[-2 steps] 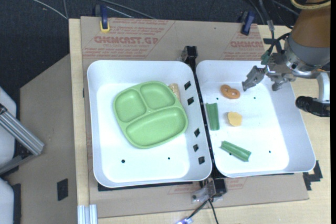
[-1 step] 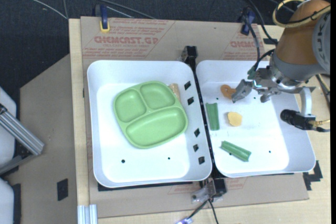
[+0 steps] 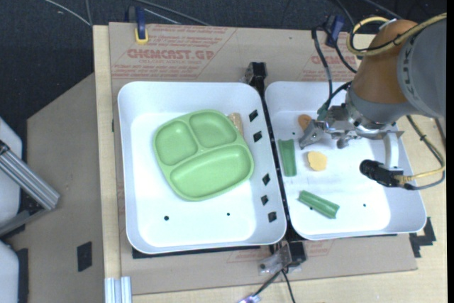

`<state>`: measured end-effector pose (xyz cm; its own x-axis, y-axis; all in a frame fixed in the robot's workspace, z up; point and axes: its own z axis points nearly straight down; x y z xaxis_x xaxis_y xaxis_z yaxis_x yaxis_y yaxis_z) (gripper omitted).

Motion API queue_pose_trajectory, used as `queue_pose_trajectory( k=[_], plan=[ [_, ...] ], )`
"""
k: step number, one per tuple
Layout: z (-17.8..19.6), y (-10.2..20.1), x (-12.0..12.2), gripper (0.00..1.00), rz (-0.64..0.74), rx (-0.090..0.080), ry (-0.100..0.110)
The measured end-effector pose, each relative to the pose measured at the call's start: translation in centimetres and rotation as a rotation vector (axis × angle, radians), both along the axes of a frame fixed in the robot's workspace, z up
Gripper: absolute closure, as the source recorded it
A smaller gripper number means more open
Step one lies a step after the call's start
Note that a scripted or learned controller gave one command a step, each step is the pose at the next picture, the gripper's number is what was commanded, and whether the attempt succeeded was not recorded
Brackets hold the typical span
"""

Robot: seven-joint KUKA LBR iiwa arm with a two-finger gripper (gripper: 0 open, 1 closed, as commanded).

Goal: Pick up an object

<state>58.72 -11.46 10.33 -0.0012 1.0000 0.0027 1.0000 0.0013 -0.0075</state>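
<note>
In the right bin (image 3: 397, 218) lie a green stick (image 3: 286, 157) by the left wall, a small yellow piece (image 3: 317, 162), a green wedge (image 3: 318, 204) near the front, and a small orange-brown piece (image 3: 304, 121) toward the back. My gripper (image 3: 321, 135) hangs over the back left part of this bin, just right of the orange-brown piece and above the yellow piece. I see nothing held in it.
The left bin (image 3: 142, 223) holds a green divided plate (image 3: 204, 155) with a small tan item (image 3: 235, 121) at its far right edge. Black clips line the wall between the bins (image 3: 268, 174). A black connector with a yellow cable (image 3: 383, 173) hangs from the arm over the right bin.
</note>
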Motion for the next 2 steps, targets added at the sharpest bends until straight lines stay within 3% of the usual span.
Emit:
queue_pose_trajectory(
  k=[1, 2],
  plan=[
    [-2.0, 0.1, 0.0, 0.00, -0.001, -0.001, -0.003],
    [-0.7, 0.1, 0.1, 1.00, -0.002, -0.001, -0.007]
  ],
)
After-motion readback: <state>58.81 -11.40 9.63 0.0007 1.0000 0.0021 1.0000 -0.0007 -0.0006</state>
